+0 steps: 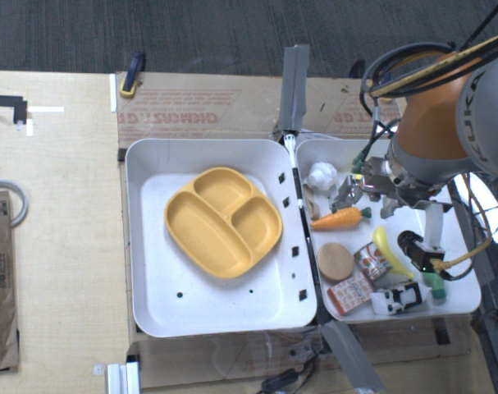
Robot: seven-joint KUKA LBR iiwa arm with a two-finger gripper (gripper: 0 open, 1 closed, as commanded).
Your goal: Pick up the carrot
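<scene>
Red lettering on the cardboard sheet (201,105) behind the bins appears mirrored and cannot be read with confidence. The carrot (337,218) lies in the right bin (466,295), close to its left wall and just below a white crumpled item (321,176). The hand (357,189) hangs directly above the carrot's right end; whether it is released or clenched cannot be told. Below the carrot crowd a tan disc (335,261), a small can (370,261), a banana (390,251) and a red-labelled packet (349,294). The left bin (142,245) holds a yellow divided plate (224,221) with open floor around it.
</scene>
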